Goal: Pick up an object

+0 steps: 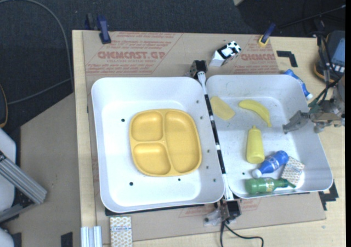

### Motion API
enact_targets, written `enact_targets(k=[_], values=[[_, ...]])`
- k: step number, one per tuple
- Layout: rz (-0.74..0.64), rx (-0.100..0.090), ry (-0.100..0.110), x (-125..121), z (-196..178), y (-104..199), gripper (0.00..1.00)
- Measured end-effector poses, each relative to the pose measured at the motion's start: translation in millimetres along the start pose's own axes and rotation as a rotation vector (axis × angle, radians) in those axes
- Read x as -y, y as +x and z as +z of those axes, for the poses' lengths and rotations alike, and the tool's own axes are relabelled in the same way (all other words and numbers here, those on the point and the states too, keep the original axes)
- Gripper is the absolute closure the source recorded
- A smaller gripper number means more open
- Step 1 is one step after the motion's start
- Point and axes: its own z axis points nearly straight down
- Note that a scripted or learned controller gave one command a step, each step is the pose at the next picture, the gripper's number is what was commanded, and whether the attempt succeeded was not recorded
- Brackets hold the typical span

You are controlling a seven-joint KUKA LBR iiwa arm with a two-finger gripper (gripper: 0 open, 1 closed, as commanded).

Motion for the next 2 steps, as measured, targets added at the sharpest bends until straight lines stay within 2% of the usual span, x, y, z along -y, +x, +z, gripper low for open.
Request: enact_targets(k=[1, 2], values=[[-0.001, -0.001, 0.002, 20, 95, 96, 0.00], [0.001, -0.001, -0.001, 19, 85, 96, 1.00]])
